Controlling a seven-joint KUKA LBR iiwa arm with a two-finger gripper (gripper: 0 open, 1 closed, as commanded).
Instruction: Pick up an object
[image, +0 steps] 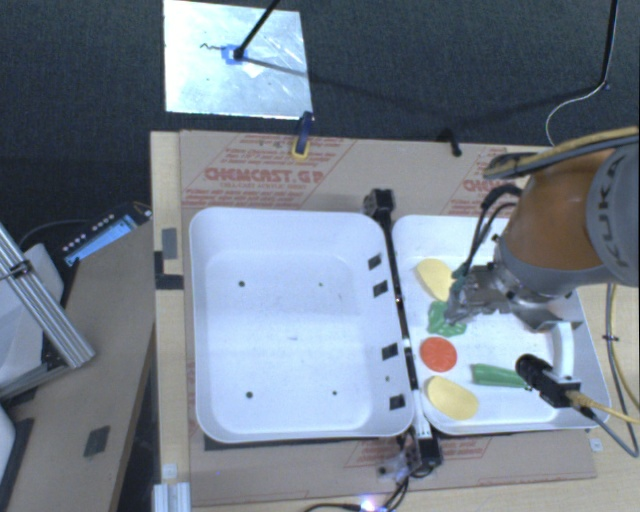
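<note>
Counting from the left, we find two shallow white bins on the desk (165, 420), side by side and touching along a dark hinged seam. Both are smooth moulded plastic with rounded corners. The left bin (290, 320) shows a few small dark specks on its floor. The right bin (500, 225) holds five small objects, all plastic-looking toys: two yellow, two green, one red. The upper yellow piece (432, 277) is a rounded oval near the seam. Just below it sits a dark green leafy piece (443, 319), crinkled at its edge. Next comes a flat red-orange disc (438, 353), then a second yellow oval (451, 399) near the front rim. A long green pod-shaped piece (497, 375) lies to the right of the disc.

We see the grey arm (570, 215) with its orange band reaching in from the right, its gripper (462, 303) low over the leafy piece, and we cannot tell how the fingers stand. Printed brown cardboard (265, 165) lies under the bins.
</note>
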